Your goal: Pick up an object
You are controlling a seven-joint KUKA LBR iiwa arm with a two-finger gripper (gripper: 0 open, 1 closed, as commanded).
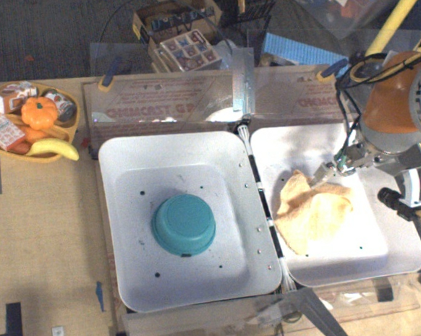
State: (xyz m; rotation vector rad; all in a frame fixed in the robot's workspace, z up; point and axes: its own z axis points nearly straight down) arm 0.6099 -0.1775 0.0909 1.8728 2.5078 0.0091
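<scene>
- Plainly, at the far left corner of the bench (pixel 42 235) sits a shallow dish of toy food (pixel 27 126) with an orange pumpkin (pixel 39 112) and a banana (pixel 55 147); it lies outside both bins, so I judge it is not part of the picking.
- The left bin (pixel 123 163) holds 1 thing, a teal bowl (pixel 185 224), mouth down near the middle of its floor, well apart from every wall; upside down, it offers only a smooth dome, likely a poor hold for 2 fingers.
- The right bin (pixel 391 251) holds a crumpled yellow cloth (pixel 314 217), lying against the bin's left wall and spreading toward its middle; soft folds probably make it the easier target.
- The gripper (pixel 339 166) is low over the cloth's far right edge, near the bin's far side, the arm (pixel 394 106) coming in from the right; whether it is spread or pinching the cloth I cannot tell.
</scene>
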